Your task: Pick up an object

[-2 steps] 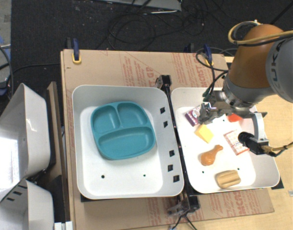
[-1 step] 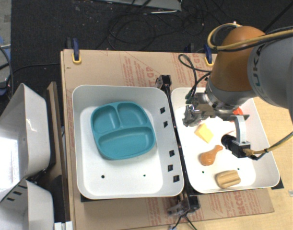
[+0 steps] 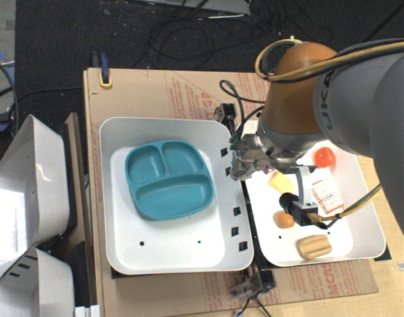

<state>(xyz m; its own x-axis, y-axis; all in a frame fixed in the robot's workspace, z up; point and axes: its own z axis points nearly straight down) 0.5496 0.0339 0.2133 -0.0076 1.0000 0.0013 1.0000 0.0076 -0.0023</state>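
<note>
Camera view: pincer (image 3: 241,165) hangs at the right bin's (image 3: 368,244) 10 o'clock rim.
Tan block (image 3: 314,246) at the bin's 6 o'clock, orange ball (image 3: 285,220) at 8; teal plate (image 3: 170,179) in left bin (image 3: 119,243); red piece (image 3: 324,156) at 1; pincer's opening cannot be told.

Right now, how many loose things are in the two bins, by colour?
teal plate: 1
red round thing: 1
yellow piece: 1
orange ball: 1
tan block: 1
white printed packet: 1
Total: 6

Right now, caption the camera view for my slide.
Gripper hangs where the left bin, holding a teal plate, meets the right bin.
</note>
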